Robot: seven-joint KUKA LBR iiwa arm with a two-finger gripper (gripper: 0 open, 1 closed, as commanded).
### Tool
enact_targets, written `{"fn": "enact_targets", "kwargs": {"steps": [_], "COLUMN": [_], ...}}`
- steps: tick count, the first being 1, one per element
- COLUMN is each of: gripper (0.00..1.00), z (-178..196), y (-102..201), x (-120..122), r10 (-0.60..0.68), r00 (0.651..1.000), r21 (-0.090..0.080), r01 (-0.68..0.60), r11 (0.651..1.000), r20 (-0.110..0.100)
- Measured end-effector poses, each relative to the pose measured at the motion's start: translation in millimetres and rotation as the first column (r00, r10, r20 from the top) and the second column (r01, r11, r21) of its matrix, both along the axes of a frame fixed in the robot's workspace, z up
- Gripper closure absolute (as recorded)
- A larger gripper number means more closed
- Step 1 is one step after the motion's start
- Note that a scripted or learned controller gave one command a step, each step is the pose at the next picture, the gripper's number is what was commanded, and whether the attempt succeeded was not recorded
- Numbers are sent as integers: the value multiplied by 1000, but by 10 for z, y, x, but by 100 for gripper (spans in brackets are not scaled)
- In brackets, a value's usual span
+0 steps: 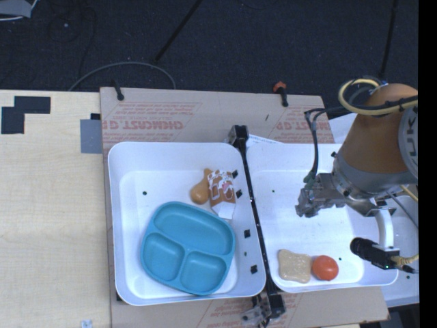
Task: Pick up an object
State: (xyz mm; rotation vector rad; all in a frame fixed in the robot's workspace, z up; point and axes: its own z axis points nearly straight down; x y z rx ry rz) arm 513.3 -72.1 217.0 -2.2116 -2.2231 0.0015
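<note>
Can't tell if the claw (308, 203) is apart or together; I'd drop straight onto the tomato (325, 268) just below it.

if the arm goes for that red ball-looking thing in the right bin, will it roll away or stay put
The red round object looks smooth and ball-shaped, so it would probably roll if nudged. It lies against the beige flat piece near the right bin's front wall, which may block rolling those ways. Its curved sides could slip from the pincer.
</note>
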Motion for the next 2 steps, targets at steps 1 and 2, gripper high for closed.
{"fn": "enact_targets", "kwargs": {"steps": [1,2], "gripper": [100,100], "z": [-65,-8], "y": [471,898], "x": [-68,-98], "r10": [-2,-2], "r00": [1000,1000], "r21": [-1,-2], "r01": [2,2], "r11": [1000,1000], "r20": [-1,2]}}
